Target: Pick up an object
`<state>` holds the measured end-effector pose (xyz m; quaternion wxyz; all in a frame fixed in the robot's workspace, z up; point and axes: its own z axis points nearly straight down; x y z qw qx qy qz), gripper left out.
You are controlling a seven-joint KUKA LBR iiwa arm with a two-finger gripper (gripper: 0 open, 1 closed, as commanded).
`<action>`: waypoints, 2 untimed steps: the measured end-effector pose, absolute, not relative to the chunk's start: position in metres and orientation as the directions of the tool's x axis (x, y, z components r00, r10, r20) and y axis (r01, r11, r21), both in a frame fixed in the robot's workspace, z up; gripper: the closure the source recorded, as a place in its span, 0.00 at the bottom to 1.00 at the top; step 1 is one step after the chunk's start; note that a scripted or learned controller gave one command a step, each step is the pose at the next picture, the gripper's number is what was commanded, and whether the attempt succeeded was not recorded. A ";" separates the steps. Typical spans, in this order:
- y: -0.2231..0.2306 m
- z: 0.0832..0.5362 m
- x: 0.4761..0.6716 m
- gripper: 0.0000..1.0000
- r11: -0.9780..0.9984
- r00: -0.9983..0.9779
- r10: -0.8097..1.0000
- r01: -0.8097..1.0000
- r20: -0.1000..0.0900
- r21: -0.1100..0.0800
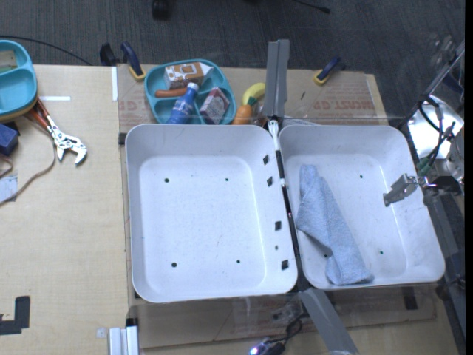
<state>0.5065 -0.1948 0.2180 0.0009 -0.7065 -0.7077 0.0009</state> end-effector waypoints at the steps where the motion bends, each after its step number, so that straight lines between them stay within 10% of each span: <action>1: -0.132 0.141 0.534 0.00 -0.058 0.058 0.998 0.998 0.000 -0.004; 2: -0.154 0.151 0.509 0.00 -0.283 0.283 0.959 0.959 0.000 -0.003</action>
